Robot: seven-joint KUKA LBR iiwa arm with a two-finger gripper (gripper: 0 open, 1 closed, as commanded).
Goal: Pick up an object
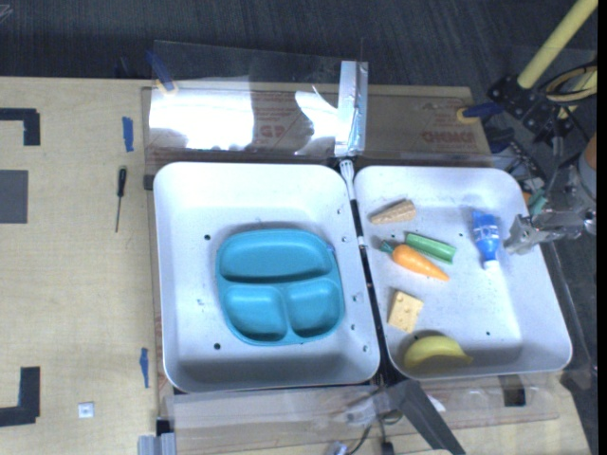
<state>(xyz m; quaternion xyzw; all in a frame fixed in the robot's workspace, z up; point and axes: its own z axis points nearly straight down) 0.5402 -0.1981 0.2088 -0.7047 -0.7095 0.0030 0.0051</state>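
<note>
The right bin (553, 322) holds several toy foods. A tan bread wedge (392, 211) lies at its back left. A green pickle-like piece (429, 246) and an orange carrot (418, 262) lie side by side below it. A small blue bottle (486, 236) stands toward the right. A yellow cheese block (405, 311) and a yellow banana (434, 351) are near the front. My gripper (531, 232) hangs over the bin's right rim, just right of the blue bottle and apart from it. Nothing is visibly held.
The left bin (180, 254) holds a blue divided plate (278, 284). A clear plastic sheet (256, 112) stands behind the bins. A screwdriver (119, 195) lies on the wooden bench at left. Cables and a yellow pole (561, 28) crowd the upper right.
</note>
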